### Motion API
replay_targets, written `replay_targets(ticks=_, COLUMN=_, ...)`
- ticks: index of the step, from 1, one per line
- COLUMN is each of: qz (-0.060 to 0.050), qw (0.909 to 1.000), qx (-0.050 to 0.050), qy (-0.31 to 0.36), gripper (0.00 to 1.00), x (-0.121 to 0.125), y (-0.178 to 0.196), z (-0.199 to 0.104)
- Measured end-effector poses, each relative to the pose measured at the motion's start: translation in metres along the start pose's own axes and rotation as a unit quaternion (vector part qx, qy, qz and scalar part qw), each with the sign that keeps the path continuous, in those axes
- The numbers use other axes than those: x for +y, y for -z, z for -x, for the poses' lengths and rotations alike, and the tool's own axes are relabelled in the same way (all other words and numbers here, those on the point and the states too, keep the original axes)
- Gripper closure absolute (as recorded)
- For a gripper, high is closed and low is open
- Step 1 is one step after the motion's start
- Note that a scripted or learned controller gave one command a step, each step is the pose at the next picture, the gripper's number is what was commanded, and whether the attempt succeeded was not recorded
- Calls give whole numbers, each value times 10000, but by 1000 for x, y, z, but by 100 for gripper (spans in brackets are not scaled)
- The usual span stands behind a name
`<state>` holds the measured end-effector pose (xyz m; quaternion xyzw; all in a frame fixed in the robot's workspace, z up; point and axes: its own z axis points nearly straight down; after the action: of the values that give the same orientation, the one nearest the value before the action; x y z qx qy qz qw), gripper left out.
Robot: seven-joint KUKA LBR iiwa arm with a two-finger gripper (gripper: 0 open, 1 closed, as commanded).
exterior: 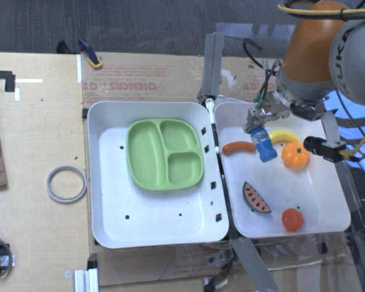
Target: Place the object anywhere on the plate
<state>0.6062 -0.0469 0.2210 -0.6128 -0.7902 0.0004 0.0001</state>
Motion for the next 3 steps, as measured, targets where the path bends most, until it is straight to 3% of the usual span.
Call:
replay_targets(ticks=1, qz=-3, qw=9796, qx=-3, qy=2010, gripper=100, x=13, y=-30, z=-97)
replay_targets(ticks=2, qz=8, qw=8983, qx=-5, qy=4395, gripper=100, x=50, y=-30, z=-134)
replay_targets(ticks=3, qz=7, qw=8502, qx=-5, qy=5264, gripper=100, x=43, y=-22, z=-192)
